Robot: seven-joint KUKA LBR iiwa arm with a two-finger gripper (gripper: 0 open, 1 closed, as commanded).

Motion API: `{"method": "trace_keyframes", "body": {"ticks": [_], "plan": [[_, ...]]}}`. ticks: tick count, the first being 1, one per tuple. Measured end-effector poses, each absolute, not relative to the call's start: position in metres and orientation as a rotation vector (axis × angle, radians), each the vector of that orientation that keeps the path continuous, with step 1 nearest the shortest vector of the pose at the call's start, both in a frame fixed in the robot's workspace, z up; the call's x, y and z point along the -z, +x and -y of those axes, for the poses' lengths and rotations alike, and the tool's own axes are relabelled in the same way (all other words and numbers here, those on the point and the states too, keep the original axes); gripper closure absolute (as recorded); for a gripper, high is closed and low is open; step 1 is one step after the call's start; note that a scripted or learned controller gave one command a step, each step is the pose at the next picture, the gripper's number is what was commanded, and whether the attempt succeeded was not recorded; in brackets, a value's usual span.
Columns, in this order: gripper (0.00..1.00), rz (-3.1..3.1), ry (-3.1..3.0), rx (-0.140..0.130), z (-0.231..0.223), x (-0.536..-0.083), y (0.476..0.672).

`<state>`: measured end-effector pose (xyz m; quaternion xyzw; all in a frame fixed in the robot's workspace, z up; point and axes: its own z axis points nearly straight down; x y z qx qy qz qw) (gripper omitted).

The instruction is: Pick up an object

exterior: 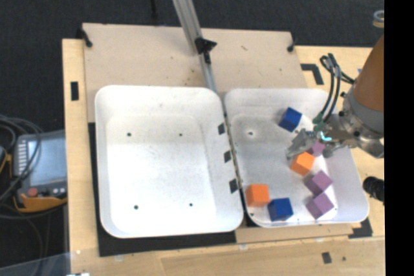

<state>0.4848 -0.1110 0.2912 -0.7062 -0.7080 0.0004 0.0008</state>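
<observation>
One fixed camera above the bench (187,55), slanted downward, both white bins (110,158) framed, arm (369,84) entering right

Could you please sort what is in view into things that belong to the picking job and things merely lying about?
Job: tool; orange cube beneath it; other blocks in the right white bin: blue, orange, blue, purple, purple.

Lying about: left white bin; handheld controller; aluminium pole.

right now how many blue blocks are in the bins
2, both in the right bin: one blue block near the far side, left of the gripper, and another blue block at the near edge beside an orange block. The arm may hide more.
</observation>
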Motion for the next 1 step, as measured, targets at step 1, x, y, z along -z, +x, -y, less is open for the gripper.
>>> {"method": "trace_keyframes", "body": {"ticks": [1], "plan": [[0.0,2.222,-2.224,0.003,0.1113,-0.2931,0.4853]]}}
